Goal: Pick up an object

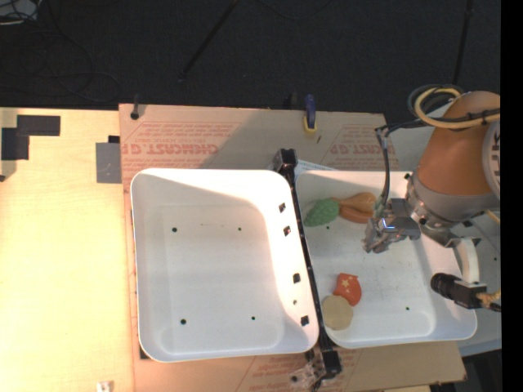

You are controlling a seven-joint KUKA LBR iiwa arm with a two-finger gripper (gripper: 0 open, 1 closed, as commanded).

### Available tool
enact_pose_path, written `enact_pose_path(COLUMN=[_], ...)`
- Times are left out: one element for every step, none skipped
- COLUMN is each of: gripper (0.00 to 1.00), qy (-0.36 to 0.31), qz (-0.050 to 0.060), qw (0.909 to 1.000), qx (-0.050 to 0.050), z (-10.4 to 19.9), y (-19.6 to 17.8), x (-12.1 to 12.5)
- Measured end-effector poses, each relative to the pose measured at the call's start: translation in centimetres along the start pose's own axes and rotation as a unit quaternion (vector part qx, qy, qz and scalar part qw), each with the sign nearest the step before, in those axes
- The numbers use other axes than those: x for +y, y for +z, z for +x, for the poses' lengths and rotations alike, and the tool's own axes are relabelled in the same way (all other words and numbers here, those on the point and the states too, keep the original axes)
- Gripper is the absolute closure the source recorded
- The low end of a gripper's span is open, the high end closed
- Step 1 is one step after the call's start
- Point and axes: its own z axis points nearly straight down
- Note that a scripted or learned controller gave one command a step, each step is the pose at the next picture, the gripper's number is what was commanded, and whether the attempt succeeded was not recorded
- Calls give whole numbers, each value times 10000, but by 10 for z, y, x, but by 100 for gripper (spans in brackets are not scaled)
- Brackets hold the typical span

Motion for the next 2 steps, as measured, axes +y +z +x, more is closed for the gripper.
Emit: enact_pose_path(gripper=[100, 100], qy=[-39, -6], qz=[-159, -22], qw=[9999, 10000], qx=[-8, -10], z=[58, 74], y=[-168, -46], x=[10, 19])
